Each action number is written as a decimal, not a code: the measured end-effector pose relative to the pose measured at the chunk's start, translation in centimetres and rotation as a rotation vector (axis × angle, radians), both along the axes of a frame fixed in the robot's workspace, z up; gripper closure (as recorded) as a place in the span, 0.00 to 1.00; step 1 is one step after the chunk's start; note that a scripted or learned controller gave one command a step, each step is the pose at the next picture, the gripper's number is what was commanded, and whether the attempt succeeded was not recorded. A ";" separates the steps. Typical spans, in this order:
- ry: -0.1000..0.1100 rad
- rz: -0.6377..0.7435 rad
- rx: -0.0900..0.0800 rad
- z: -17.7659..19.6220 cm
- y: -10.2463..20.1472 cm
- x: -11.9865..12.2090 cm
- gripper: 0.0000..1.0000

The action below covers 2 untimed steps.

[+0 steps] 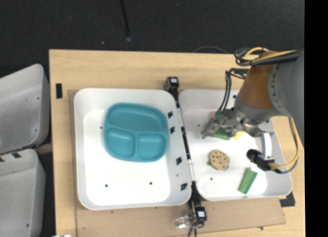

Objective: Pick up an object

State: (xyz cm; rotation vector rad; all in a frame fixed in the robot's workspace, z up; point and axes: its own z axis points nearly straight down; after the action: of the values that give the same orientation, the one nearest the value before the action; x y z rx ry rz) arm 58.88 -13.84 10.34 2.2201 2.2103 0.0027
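My gripper (215,128) is low in the right bin (205,190), near its middle, under the grey arm with the orange band (254,90). A small green piece (222,135) lies right at the gripper's tip, touching or just under it. A small yellow piece (239,135) sits just to its right. A round brown cookie (219,159) lies in front of the gripper, apart from it. A green rectangular block (247,180) rests near the bin's front right corner.
The left bin (92,190) holds a teal divided plate (136,132). A raised divider with black clips (182,144) runs between the bins. Black cable and a connector (259,159) hang off the wrist over the right bin's right side.
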 end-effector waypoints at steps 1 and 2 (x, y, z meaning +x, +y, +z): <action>-0.011 -0.007 -0.003 1.5 -0.3 0.3 1.00; 0.001 -0.004 0.003 7.5 -1.3 0.6 1.00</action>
State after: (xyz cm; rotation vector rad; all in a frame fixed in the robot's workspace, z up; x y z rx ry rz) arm 59.47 -15.11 17.87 2.2262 2.2080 0.0042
